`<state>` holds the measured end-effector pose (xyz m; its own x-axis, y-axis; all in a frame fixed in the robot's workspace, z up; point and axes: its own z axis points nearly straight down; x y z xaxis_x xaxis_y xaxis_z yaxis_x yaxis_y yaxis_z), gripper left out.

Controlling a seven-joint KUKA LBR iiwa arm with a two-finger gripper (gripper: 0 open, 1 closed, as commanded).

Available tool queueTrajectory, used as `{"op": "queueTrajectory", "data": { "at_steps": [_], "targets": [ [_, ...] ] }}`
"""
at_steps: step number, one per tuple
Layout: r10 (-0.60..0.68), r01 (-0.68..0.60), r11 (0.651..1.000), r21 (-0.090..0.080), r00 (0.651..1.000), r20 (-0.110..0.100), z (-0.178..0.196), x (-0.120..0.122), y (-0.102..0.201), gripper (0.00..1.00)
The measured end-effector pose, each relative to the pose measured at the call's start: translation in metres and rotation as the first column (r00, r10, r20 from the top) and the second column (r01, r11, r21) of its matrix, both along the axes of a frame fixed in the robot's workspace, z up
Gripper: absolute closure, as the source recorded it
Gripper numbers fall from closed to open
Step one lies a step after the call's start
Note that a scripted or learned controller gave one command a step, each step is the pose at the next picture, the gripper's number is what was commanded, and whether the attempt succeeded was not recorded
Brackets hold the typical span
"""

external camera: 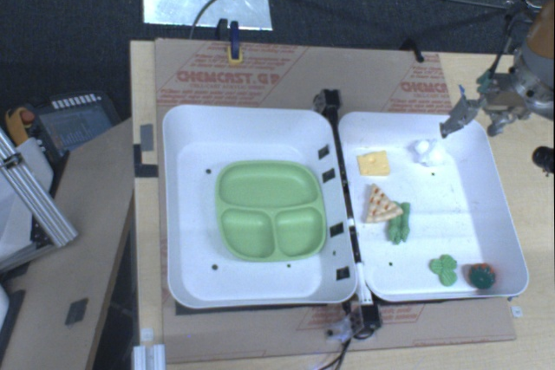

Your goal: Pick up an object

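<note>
Gripper (476,119), fingers apart and holding nothing, hangs over the right bin's (486,186) far edge. Nearest object: a small white lump (426,152), roundish, no clear long axis.

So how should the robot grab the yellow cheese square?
Probably from straight above, the hand pinching two opposite straight edges of the yellow cheese square. It lies flat on the right bin floor with open white space all around it, and the pizza slice sits apart below.
</note>
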<state>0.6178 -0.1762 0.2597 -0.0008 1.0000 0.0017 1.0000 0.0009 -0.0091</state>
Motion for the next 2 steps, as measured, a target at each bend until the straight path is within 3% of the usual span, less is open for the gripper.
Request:
{"op": "queueTrajectory", "data": {
  "at_steps": [1, 2],
  "targets": [
    [0.003, -0.003, 1.0, -0.002, 1.0, 0.011, 0.006, 0.002, 0.001, 0.0],
    [0.001, -0.001, 1.0, -0.003, 1.0, 0.01, -0.034, 0.004, -0.001, 0.0]
  ]
}}
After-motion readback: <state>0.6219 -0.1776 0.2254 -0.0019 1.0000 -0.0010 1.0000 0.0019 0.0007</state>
